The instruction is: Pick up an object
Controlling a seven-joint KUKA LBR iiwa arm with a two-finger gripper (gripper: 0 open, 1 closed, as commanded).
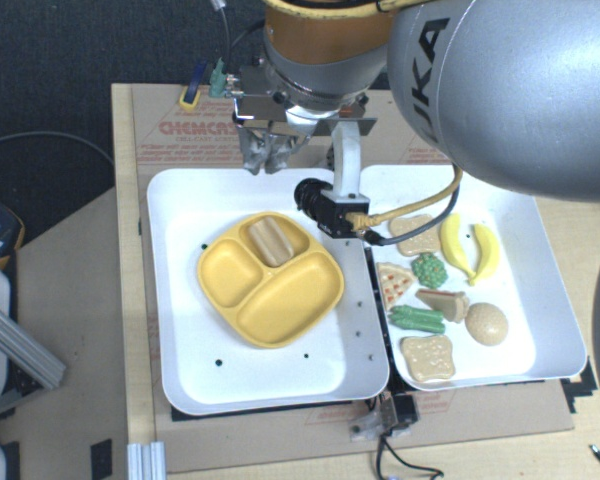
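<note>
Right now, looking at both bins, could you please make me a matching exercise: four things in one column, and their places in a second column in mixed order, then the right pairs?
Things
1. yellow divided plate
2. brown food piece
3. bananas
4. slice of toast

Places
A. in the plate's upper compartment
B. in the right bin, at its near edge
C. in the left bin, around its middle
D. in the right bin, toward its far end

Pairs: 1-C, 2-A, 3-D, 4-B
</note>
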